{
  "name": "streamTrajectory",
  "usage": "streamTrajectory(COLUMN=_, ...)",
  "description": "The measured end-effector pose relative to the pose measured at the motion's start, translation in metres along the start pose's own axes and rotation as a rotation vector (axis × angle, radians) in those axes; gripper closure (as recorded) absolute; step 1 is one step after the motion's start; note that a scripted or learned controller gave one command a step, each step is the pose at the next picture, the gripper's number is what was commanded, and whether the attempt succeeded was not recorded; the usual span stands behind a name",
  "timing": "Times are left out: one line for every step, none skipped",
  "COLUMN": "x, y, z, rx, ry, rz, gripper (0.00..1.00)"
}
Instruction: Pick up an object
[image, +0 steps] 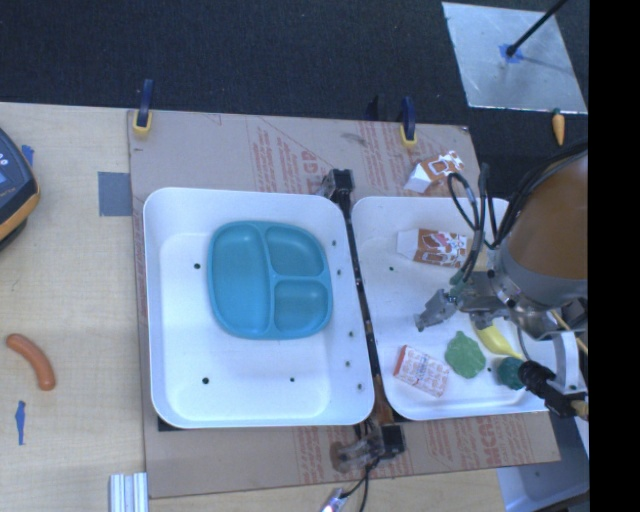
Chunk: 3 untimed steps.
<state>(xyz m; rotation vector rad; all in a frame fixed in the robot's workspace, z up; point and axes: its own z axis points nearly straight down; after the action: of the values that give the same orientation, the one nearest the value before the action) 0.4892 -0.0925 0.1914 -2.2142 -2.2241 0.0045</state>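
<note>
Gripper (437, 310) hangs over the right bin (395, 290), above bare floor near the bin's middle. Whether the jaws are released or clenched cannot be told from this angle, and nothing is seen between them. The candidate objects all lie in that bin: a brown-and-white packet (435, 245) toward the far side, a red-and-white packet (422, 370) toward the near edge, a green lump (465, 355) just beside it, a yellow piece (495, 338) close against the green lump, and a dark green item (510, 372) partly behind the arm's hardware. The left bin (180, 330) carries a teal divided plate (270, 278), well apart from the gripper. Assessment: approach stage, no grasp made. Recommendation: the green lump is near and appears to stand proud of the floor, so it is judged the soundest target. Centre over it, turn the jaws to straddle it clear of the yellow piece, and descend fully before closing. The flat packets are judged poor choices, liable to slip. Risk: catching two crowded items at once, or clipping the bin wall.
</note>
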Motion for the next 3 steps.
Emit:
streamTrajectory(x=-0.042, y=0.095, z=0.028, rx=-0.002, ry=0.000, rz=0.000, gripper=0.00)
streamTrajectory(x=-0.073, y=0.166, z=0.042, rx=-0.003, ry=0.000, rz=0.000, gripper=0.00)
streamTrajectory(x=-0.047, y=0.171, z=0.082, rx=-0.015, ry=-0.005, rz=0.000, gripper=0.00)
